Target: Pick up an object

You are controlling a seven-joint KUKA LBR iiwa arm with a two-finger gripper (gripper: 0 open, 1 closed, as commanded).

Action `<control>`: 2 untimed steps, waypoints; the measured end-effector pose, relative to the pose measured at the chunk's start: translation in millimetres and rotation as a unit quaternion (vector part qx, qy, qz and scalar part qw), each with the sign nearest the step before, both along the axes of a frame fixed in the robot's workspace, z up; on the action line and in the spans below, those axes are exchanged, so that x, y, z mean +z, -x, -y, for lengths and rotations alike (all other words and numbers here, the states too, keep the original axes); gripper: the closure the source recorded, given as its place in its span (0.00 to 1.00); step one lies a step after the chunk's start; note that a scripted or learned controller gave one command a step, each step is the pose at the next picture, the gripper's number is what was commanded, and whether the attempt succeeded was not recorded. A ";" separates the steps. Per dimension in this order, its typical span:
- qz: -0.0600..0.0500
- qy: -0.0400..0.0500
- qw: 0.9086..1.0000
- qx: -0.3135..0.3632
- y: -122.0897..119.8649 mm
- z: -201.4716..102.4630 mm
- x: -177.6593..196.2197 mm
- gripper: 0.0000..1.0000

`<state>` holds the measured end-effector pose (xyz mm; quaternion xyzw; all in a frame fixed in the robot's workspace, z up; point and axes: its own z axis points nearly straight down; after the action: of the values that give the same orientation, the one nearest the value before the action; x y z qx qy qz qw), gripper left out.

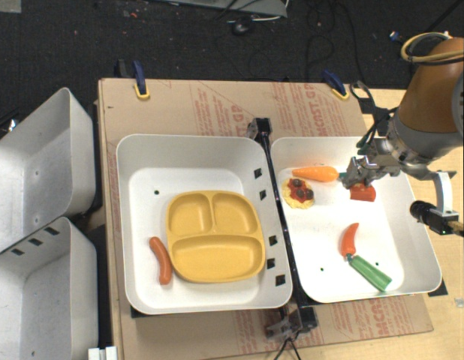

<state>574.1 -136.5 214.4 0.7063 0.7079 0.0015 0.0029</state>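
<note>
My gripper [357, 177] hangs over the back of the right bin [412, 276], directly above a small red piece [363, 193] that shows just below the fingers. An orange carrot [314, 174] lies just left of the gripper. Beside the carrot sits a small round pastry with dark and red topping [299, 193]. Toward the bin's front lie a red-orange chili [349, 239] and a green pepper or cucumber [369, 272]. Whether the red piece is between the fingers cannot be told.
The left bin [134, 201] holds a yellow divided plate [215, 236] and a sausage [161, 260] to its left. Black clips run along the divider between the bins. Grey tubs [37, 201] stand at the far left, off the bench.
</note>
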 end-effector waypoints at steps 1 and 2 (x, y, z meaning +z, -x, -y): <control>-0.004 -0.002 1.000 0.003 13.2 -55.7 -3.6 1.00; -0.004 -0.002 1.000 0.003 13.1 -109.5 -8.7 1.00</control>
<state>561.1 -27.0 205.6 0.7043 0.7099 0.0001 -0.0013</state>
